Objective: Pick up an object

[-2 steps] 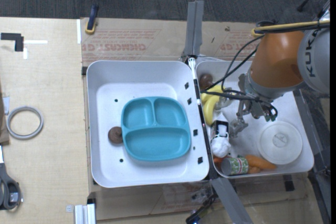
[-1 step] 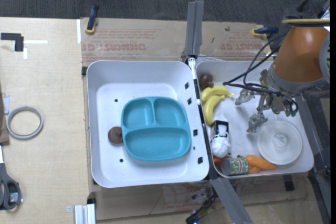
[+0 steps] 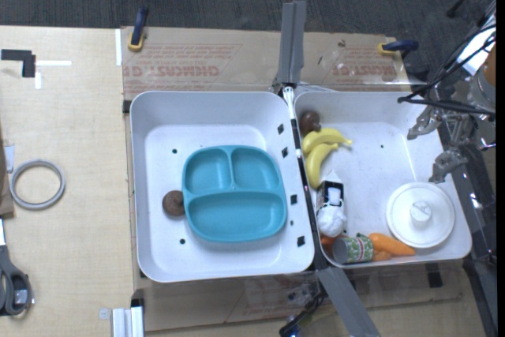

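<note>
Scissors (image 3: 14,292) are noted at the lower left edge of the bench, with a grey tape ring (image 3: 35,184) lying further up the wooden top.

Writing: red print is seen on the cardboard sheet (image 3: 185,59) behind the bins; it appears reversed and cannot be read. A black-and-white packet (image 3: 331,195) in the right bin bears markings too small to be made out. No other label is legible.

Left bin (image 3: 150,170): a blue divided plate (image 3: 234,193) is laid flat near the middle, its three compartments bare. A brown round object (image 3: 173,203) rests on the bin floor, touching the plate's left rim.

Right bin (image 3: 379,134): two yellow bananas (image 3: 319,152) are lodged against the dividing wall, with a dark brown lump (image 3: 309,121) just behind them. Below the packet a white figure (image 3: 331,220) is found, then a green patterned cup (image 3: 355,249) on its side, and an orange carrot (image 3: 388,244) beside it along the near wall. A white round lid (image 3: 420,215) with a central knob lies near the right wall.

Gripper (image 3: 434,146): it is held over the right-hand side of the right bin, above and behind the white lid. Its fingers are seen spread apart with only bin floor between them; nothing is grasped. All objects for picking are recorded as lying in the bins, apart from the gripper.
</note>
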